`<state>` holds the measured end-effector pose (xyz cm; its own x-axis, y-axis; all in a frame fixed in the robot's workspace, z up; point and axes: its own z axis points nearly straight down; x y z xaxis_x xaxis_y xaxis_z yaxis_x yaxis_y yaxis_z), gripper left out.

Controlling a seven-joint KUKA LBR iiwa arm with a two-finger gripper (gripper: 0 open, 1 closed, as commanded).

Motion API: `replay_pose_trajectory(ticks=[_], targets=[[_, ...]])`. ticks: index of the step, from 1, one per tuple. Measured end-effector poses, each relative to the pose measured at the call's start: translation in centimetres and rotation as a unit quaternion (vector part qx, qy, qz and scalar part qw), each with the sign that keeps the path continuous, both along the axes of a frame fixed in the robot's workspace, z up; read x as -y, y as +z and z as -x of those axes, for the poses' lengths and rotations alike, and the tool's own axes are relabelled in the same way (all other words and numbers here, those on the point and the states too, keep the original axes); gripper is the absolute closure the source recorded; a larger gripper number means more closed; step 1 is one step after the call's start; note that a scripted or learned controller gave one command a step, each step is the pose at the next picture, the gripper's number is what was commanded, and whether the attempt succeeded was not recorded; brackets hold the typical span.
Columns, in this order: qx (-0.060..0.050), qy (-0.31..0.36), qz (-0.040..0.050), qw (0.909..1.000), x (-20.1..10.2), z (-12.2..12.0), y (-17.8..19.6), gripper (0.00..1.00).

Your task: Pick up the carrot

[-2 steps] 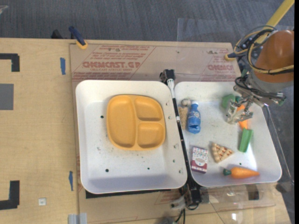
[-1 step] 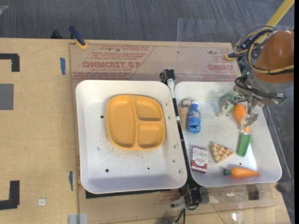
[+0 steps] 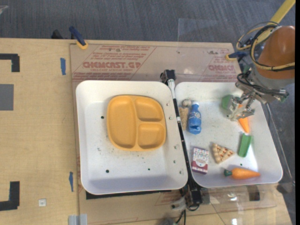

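In the right bin (image 3: 274, 165), near edge, lies the smooth tapered orange carrot (image 3: 241, 173), then a small box (image 3: 200, 160), a pizza slice (image 3: 221, 152) and a green stick (image 3: 244, 144), well short of my end effector (image 3: 241, 108), whose grip I cannot tell, above an orange wedge (image 3: 244, 124).

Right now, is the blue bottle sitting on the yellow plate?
No, the blue bottle lies in the right bin, while the yellow plate is in the left bin.

Left bin (image 3: 89, 139): divided plate (image 3: 136, 123) at centre. Right bin (image 3: 272, 168): bottle (image 3: 194, 119) at 10 o'clock; small box (image 3: 200, 160) at 7; waffle piece (image 3: 221, 152) just right of it; carrot (image 3: 240, 173) at 5.
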<state>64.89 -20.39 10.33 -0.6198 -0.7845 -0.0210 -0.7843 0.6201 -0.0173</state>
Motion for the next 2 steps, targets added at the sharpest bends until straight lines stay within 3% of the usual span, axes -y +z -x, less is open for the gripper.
replay_pose_trajectory(ticks=[1,2], targets=[[-0.008,0.222,0.0058,0.9749,1.9,6.0,-1.4,1.00],[-0.002,0.198,0.0060,0.9801,-5.1,4.7,8.2,1.00]])
